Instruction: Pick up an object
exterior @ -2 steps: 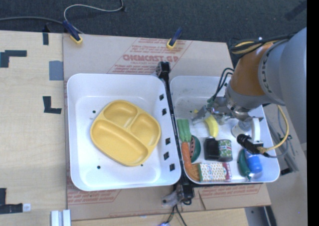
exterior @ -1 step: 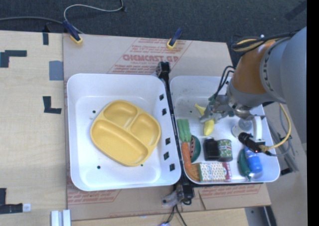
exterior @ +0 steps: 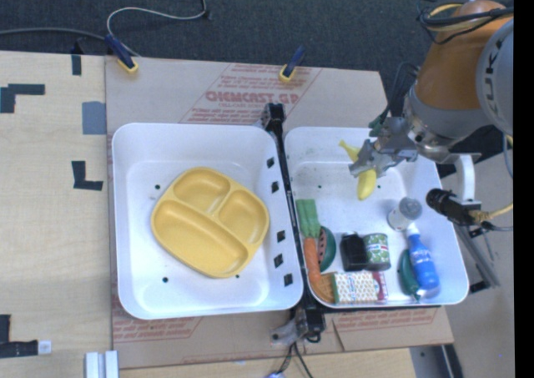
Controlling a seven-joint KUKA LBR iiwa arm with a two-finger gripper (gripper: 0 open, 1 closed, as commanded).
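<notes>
My gripper (exterior: 373, 161) is low over the upper middle of the right bin (exterior: 321, 144), reaching in from the right. It sits right across the middle of a yellow banana-shaped toy (exterior: 365, 185). The toy's ends stick out up-left and down below the gripper. Other objects in this bin are a blue bottle (exterior: 421, 264), a clear cap (exterior: 406, 210), a black block (exterior: 353, 251), a green can (exterior: 377, 250), a printed packet (exterior: 357, 287), and green and orange vegetable toys (exterior: 309, 233) along the left wall.
The left bin (exterior: 133, 201) holds a yellow divided plate (exterior: 210, 221). A black divider (exterior: 279, 169) runs between the bins. The arm's grey and orange body (exterior: 459, 76) looms over the right bin's upper right corner. Cables and yellow clamps lie behind the bins.
</notes>
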